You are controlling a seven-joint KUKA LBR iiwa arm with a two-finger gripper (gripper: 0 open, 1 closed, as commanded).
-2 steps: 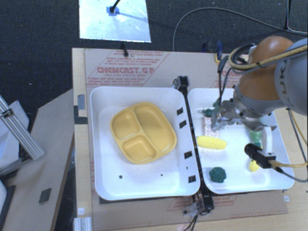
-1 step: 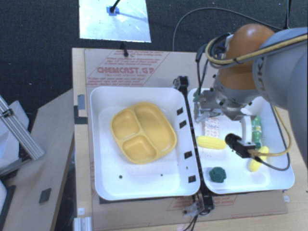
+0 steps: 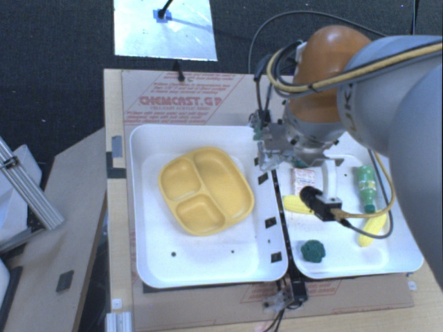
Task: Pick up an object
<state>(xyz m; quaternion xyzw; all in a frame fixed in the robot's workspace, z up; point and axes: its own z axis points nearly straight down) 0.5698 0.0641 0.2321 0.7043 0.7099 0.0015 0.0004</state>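
My gripper (image 3: 303, 166) hangs low over the near-left part of the right bin (image 3: 408, 258), under the orange-banded wrist. Right beneath it lies a small white packet with red print (image 3: 302, 182). A yellow piece (image 3: 293, 204) lies just in front of the packet. Near the bin's front a dark green lump (image 3: 313, 250) rests alone. A green bottle-like item (image 3: 365, 185) and a yellow banana (image 3: 372, 227) lie at the right side. Nothing shows between the gripper's tips.
The left bin (image 3: 149, 254) holds a yellow divided plate (image 3: 205, 189). A black-marked divider (image 3: 275, 216) runs between the bins. The big grey arm covers the back right of the right bin. A shiny sheet (image 3: 165, 19) lies behind the bench.
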